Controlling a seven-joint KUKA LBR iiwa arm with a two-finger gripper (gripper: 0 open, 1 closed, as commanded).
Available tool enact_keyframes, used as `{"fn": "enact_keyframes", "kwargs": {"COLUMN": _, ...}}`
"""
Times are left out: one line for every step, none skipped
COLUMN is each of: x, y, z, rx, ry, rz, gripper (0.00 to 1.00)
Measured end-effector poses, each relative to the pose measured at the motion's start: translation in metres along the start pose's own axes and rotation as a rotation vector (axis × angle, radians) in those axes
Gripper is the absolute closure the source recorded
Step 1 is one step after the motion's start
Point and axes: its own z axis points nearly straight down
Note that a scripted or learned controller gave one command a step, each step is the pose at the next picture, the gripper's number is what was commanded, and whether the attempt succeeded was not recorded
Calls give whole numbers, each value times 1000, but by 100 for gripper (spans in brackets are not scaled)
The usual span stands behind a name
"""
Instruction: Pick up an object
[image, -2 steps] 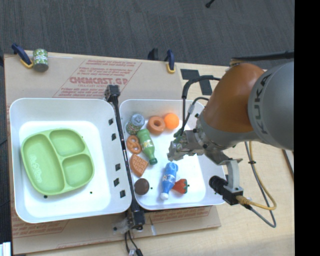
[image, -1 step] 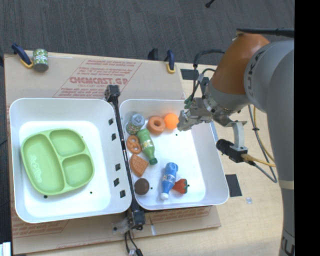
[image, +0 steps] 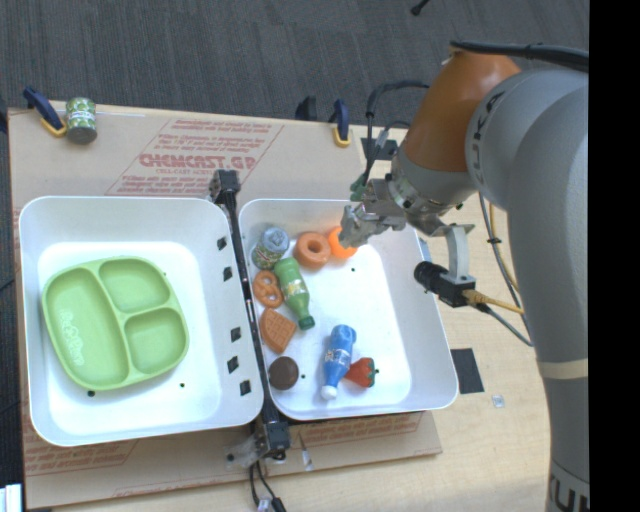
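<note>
From above, your gripper (image: 352, 232) sits low at the right bin's (image: 425, 330) twelve o'clock edge, against an orange piece (image: 343, 249) beside the orange ring (image: 313, 250); whether it pinches anything, you cannot tell. A green tray (image: 113, 322) fills the left bin (image: 40, 400).

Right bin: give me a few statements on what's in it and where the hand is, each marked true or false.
1. The hand is over the right bin's far end, beside the orange ring. True.
2. The blue bottle lies in the left bin. False: it lies in the right bin, next to the strawberry.
3. The green divided plate sits in the left bin. True.
4. The green bottle stands upright. False: it lies on its side.
</note>
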Motion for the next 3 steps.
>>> {"fn": "enact_keyframes", "kwargs": {"x": 34, "y": -14, "z": 2, "rx": 3, "ry": 0, "rz": -1, "gripper": 100}}
{"fn": "enact_keyframes", "kwargs": {"x": 29, "y": -54, "z": -6, "rx": 2, "ry": -2, "rz": 0, "gripper": 100}}
{"fn": "enact_keyframes", "kwargs": {"x": 44, "y": -14, "z": 7, "rx": 2, "ry": -2, "rz": -2, "gripper": 100}}
